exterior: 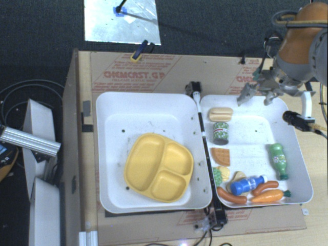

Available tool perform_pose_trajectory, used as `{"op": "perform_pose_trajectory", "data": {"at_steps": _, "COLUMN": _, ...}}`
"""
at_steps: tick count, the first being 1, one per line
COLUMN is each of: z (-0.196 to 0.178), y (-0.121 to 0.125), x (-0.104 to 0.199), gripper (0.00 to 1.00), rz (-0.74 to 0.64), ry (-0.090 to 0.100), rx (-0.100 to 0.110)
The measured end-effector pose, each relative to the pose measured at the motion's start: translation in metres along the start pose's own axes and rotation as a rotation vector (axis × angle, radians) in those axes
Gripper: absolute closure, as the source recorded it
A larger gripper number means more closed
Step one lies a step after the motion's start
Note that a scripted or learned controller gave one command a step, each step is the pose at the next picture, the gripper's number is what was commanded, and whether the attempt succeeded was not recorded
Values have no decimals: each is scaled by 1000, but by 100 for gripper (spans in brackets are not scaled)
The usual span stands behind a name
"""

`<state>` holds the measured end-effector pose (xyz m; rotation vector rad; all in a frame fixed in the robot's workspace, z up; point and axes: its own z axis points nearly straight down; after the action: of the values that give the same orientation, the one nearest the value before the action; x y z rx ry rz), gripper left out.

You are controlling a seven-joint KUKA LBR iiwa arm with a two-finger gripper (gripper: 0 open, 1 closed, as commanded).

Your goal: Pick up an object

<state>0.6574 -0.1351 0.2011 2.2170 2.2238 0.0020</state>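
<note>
Red "CHEMCAST GP" print (134, 75) marks the bench (169, 68).

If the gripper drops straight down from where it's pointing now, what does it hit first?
Most likely bare floor of the right bin at its far corner. The gripper hangs over that rim, right of the bread roll; depth is uncertain.

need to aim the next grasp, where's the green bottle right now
The green bottle lies in the right bin, close to its right wall, just above the carrot and right of the blue bottle.
</note>
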Motion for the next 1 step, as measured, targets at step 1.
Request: {"op": "perform_pose_trajectory", "data": {"at_steps": 1, "z": 88, "y": 9, "x": 38, "gripper": 0, "rz": 0, "ry": 0, "rx": -9}}
